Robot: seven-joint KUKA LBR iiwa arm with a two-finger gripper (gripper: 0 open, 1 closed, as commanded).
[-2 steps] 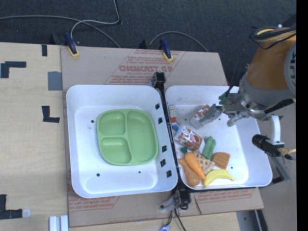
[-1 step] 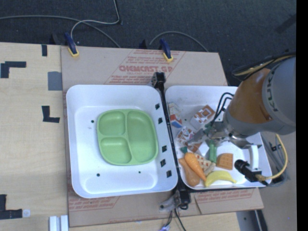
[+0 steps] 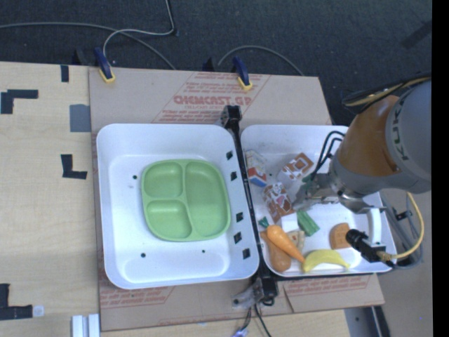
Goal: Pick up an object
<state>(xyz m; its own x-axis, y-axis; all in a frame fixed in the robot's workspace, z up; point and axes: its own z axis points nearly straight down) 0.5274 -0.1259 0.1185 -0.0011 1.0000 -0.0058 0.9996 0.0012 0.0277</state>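
Carrot point(image 3: 282, 239) lies lower right, beside banana point(image 3: 326, 260); your gripper point(image 3: 306, 196) above clutter, jaws' state unreadable. Crowding risks glancing miss.

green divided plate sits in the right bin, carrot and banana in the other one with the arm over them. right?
Not quite. The camera view shows the green plate in the left bin, not the right. The rest holds: the carrot and banana lie in the right bin, with the arm over it.
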